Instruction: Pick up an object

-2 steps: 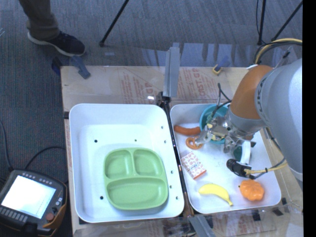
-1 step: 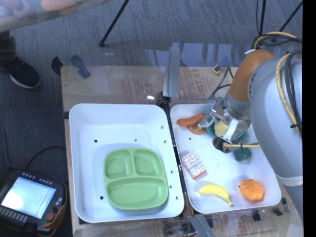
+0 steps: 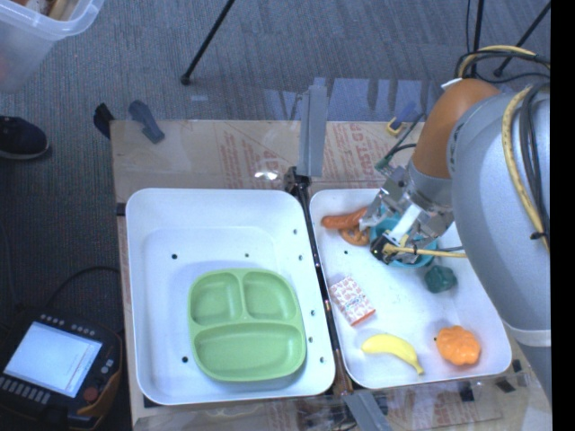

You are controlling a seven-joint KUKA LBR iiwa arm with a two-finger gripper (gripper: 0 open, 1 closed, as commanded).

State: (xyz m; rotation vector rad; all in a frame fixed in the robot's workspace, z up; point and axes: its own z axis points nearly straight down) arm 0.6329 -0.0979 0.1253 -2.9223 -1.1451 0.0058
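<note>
My gripper (image 3: 375, 233) is low over the far part of the right bin (image 3: 406, 317), right beside an orange carrot-like toy (image 3: 344, 222) that lies at its left side. A dark teal piece (image 3: 440, 279) rests just below and right of the gripper. Nearer the front lie a small red and white box (image 3: 351, 300), a yellow banana (image 3: 393, 350) and an orange lumpy fruit (image 3: 459, 345). Nothing can be seen held.
The left bin (image 3: 162, 232) holds a green divided plate (image 3: 246, 324). A raised divider (image 3: 314, 250) separates the two bins. The grey arm (image 3: 503, 196) covers the right bin's far right corner. A clear tub (image 3: 45, 7) stands off the bench at top left.
</note>
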